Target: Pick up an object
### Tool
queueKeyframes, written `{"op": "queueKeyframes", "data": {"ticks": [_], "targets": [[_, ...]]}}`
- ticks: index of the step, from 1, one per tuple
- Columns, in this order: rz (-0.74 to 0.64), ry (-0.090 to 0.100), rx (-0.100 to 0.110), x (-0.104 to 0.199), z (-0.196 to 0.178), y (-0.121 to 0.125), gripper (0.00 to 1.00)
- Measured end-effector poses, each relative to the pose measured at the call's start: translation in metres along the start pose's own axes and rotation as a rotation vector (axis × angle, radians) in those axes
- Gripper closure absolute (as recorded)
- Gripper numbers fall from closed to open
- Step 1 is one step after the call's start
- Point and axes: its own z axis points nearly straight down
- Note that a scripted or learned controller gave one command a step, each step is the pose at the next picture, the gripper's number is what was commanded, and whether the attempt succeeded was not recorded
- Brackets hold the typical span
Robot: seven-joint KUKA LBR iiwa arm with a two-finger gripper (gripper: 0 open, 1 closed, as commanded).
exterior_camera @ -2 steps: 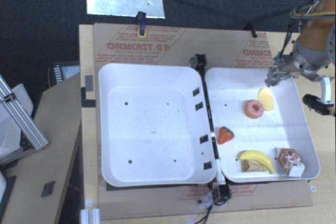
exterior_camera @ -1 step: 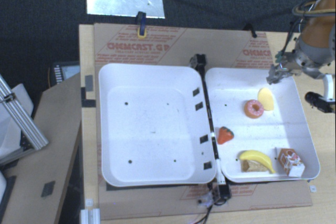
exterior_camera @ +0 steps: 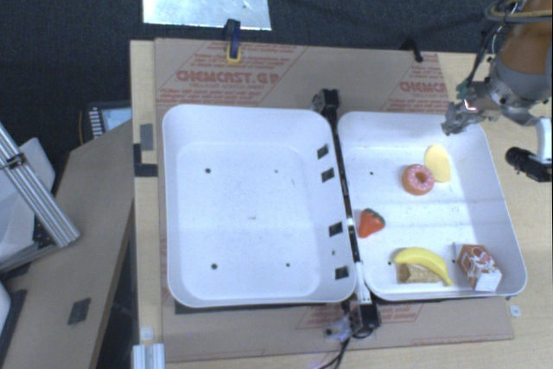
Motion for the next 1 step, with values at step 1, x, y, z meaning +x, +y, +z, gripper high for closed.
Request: {"op": "queueKeyframes", "data": {"ticks": [1], "targets": [[-0.001,-0.001,-0.004,-0.0006,-0.0114,0.0014,1.0]]}}
